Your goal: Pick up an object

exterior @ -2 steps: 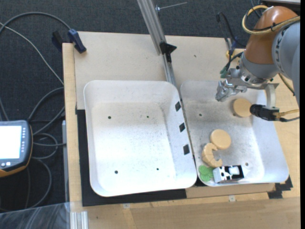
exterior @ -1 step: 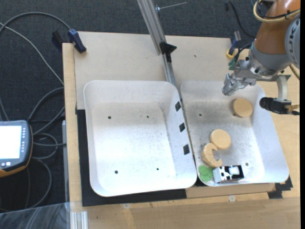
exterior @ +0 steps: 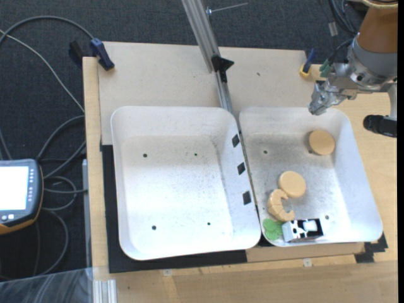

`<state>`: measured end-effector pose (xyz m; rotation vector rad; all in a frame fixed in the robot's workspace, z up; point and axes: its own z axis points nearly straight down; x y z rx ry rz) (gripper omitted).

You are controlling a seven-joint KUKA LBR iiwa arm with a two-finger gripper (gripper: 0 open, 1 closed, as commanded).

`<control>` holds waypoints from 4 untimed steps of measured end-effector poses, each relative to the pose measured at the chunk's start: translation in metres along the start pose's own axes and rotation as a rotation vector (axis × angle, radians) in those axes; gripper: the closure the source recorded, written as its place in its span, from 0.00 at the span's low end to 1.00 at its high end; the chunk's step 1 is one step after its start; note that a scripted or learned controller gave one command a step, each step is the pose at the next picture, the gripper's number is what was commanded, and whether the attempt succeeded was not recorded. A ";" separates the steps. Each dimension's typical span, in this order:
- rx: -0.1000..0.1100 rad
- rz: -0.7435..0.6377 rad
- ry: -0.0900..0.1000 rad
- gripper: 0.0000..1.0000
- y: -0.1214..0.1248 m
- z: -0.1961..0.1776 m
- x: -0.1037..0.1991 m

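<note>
bench (exterior: 158, 74): pale board bearing two shallow white bins side by side, a slanted metal rail (exterior: 201, 27) running down between them.

left bin (exterior: 126, 169): speckled floor, nothing to pick seen in it.

right bin (exterior: 363, 188): holds all candidate objects.
- round tan disc (exterior: 321, 142), lying flat near the far right part of the floor, apart from the others and just inside the wall.
- second tan disc (exterior: 292, 184), mid-floor, touching or just overlapping the curved piece below it.
- curved tan pastry-like piece (exterior: 279, 206), near the front left corner.
- green flat item (exterior: 272, 230), at the front rim, partly under the black-and-white box.
- small black-and-white box (exterior: 302, 230), at the front rim, crowded against the green item.

arm: grey with orange band, entering from the right. gripper (exterior: 320, 102) hangs over the far rim of the right bin, above and a little left of the first disc; nothing is seen between its fingers; whether they are spread or pressed together cannot be told at this size.

step in hand, as judged: approach, before any grasp.

next move calls for: a choice of target, likeliest the lone disc nearest the gripper; a short shift over it, a descent, and a closing across its edge. a flat disc offers little height, so the fingers need to reach the bin floor.
</note>
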<state>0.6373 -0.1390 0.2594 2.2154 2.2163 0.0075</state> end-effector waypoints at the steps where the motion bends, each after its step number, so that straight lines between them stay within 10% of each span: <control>1: 0.008 -0.006 0.004 1.00 0.013 0.013 0.055; 4: 0.007 -0.007 0.006 1.00 0.025 0.015 0.223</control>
